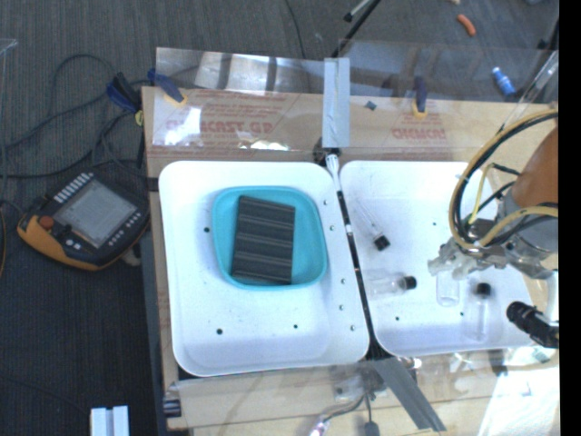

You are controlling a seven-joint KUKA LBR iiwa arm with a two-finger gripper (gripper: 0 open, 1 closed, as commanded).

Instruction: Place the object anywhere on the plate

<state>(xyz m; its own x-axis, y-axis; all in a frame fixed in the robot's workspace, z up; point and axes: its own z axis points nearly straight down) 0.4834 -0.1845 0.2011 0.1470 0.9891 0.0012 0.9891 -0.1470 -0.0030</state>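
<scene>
Dark ribbed block (263, 239) lying on the teal plate (311, 252) in the left bin (182, 271). Gripper (451, 275) over the right bin (399, 189), near its right edge. Opening impossible to tell.

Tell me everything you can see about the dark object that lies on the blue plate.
The dark object is a flat, dark grey rectangular block with lengthwise ridges or stripes on top. Its material cannot be told. It lies flat on the turquoise plate, near the middle, slightly turned, with its long side running away from the camera. The plate sits in the left white bin. Only the plate touches it.
</scene>
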